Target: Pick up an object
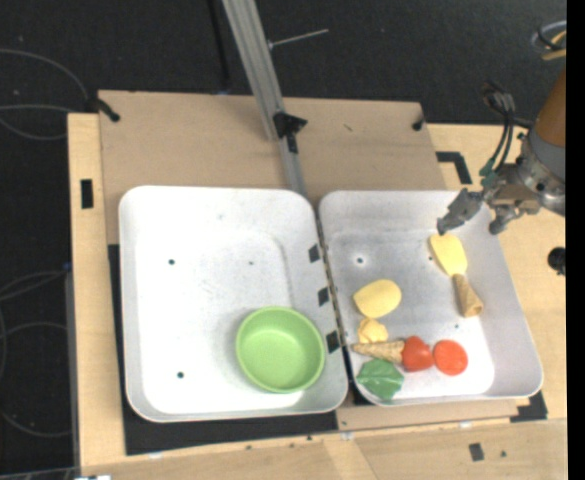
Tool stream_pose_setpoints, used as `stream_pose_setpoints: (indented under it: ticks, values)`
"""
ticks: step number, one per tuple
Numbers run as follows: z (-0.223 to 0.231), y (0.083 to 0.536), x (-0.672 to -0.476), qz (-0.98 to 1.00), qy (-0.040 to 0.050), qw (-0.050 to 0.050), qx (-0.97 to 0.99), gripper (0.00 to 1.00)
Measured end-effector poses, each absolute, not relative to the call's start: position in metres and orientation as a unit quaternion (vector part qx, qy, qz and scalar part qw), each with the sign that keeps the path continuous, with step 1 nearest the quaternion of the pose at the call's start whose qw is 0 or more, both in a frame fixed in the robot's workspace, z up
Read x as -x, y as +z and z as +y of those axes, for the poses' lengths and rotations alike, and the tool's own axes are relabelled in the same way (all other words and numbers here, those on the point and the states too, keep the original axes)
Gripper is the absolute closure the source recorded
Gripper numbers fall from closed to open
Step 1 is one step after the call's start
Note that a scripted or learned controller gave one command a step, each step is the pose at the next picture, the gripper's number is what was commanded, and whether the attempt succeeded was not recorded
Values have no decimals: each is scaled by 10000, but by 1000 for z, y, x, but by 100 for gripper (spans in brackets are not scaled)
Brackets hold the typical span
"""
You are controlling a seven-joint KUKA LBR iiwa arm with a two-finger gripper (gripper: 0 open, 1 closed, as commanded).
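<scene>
Yellow wedge (449,254) lies near right bin's (372,218) far edge, under the spread, unladen gripper (482,211)

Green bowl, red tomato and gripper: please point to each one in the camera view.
green bowl (279,349): camera view, centre of its inside.
red tomato (451,357): camera view, middle of its top.
gripper (480,214): camera view, midway between fingertips.

A single fixed camera looks down at a slant from above the tabletop (202,138), far enough back to frame both white bins (172,238) and the dark floor beyond the tabletop.
</scene>
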State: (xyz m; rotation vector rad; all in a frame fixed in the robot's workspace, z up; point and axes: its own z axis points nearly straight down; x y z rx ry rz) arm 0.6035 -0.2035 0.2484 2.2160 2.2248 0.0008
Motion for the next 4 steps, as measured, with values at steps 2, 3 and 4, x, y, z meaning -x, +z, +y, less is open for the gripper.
stream_pose_setpoints:
  ticks: [2, 3, 4]
  values:
    - [-208, 206, -600, 7068, -22, 1, -7074, 0]
    - [-213, 152, -596, 7065, -25, -7, -7077, 0]
    - [-215, 100, -595, 7061, -24, -5, -7081, 0]
